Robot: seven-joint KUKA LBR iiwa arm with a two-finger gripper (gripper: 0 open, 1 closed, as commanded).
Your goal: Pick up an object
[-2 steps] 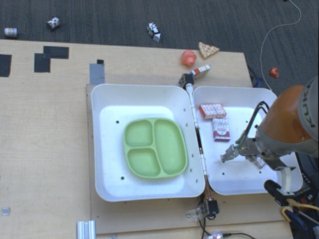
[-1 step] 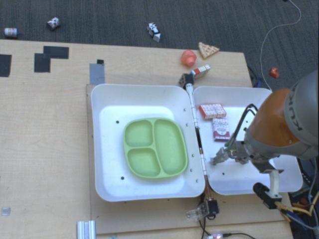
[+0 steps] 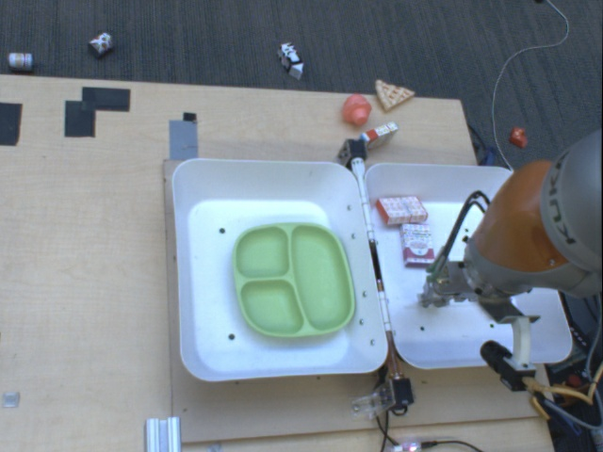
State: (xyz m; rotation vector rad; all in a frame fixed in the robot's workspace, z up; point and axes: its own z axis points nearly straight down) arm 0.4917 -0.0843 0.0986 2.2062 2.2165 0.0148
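- hovering low in the right bin (image 3: 528, 342), the gripper (image 3: 435, 290) sits just near of two small red-and-white boxes (image 3: 408, 226); whether it is open or closed cannot be told.
- nothing visibly lifted yet; the pick remains undone.

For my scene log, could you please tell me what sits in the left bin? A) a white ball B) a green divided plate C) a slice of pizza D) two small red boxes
B: the green plate, with three compartments, lies in the left bin; the two red boxes lie in the right bin.
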